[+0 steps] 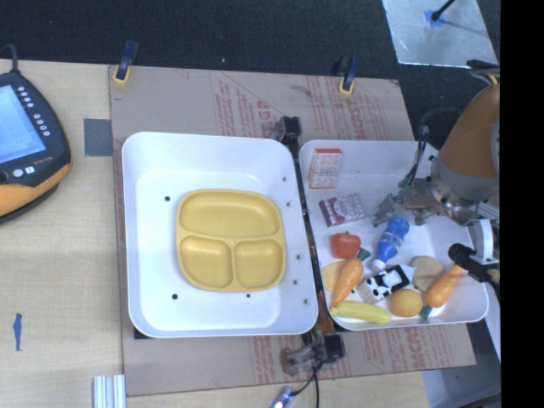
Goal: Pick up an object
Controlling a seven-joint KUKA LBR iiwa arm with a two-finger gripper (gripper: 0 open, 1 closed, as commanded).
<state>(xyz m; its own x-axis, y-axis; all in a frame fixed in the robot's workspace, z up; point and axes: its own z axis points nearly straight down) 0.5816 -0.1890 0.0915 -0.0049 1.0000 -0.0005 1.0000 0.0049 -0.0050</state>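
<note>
1. Banana (364, 313) is laid at front edge of right bin (374, 155), w/ carrot (344, 280) & tomato (345, 245) just behind.
2. Blue bottle (392, 238) is seen near bin's middle, just below gripper (408, 204).
3. Grip state: can't be told.
4. Yellow tray (230, 239) is set in left bin (144, 228).

The arm (473, 143) is seen reaching in from the right edge of the camera view, its orange band turned upward above the grey wrist. The gripper (406, 204) is carried at the arm's left end, low and pointed leftward. Whether the gripper is open or closed cannot be made out.
</note>
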